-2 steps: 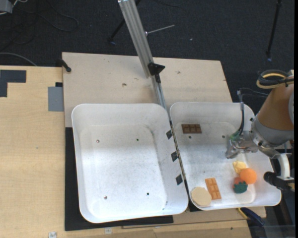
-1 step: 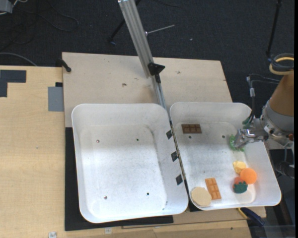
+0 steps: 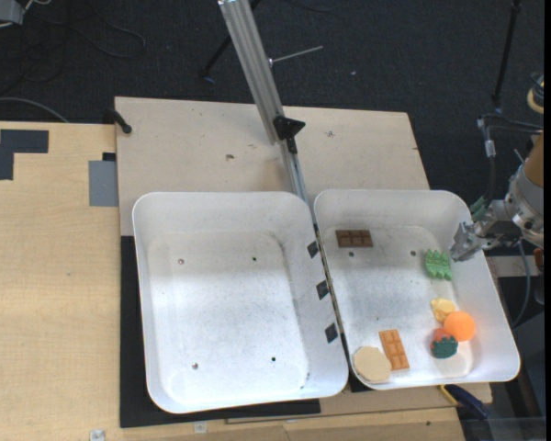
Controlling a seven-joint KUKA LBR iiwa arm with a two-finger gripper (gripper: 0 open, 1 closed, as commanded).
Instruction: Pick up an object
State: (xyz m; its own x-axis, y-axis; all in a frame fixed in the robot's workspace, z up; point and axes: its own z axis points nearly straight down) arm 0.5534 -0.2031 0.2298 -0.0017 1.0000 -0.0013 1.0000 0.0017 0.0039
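The grey arm comes in low from the right edge, its wrist bent down toward the right-hand shallow white bin [image 3: 413,211]. The two-finger gripper [image 3: 463,244] hangs at that bin's right rim, just beside and above a small green ridged block [image 3: 437,264]; nothing shows between its tips, and whether it is open or closed cannot be told. Nearer along the right wall lie a yellow lump [image 3: 443,309], an orange ball [image 3: 459,325] and a red-and-green piece [image 3: 444,344]. A brown chocolate-like bar [image 3: 354,238] rests at the far side.
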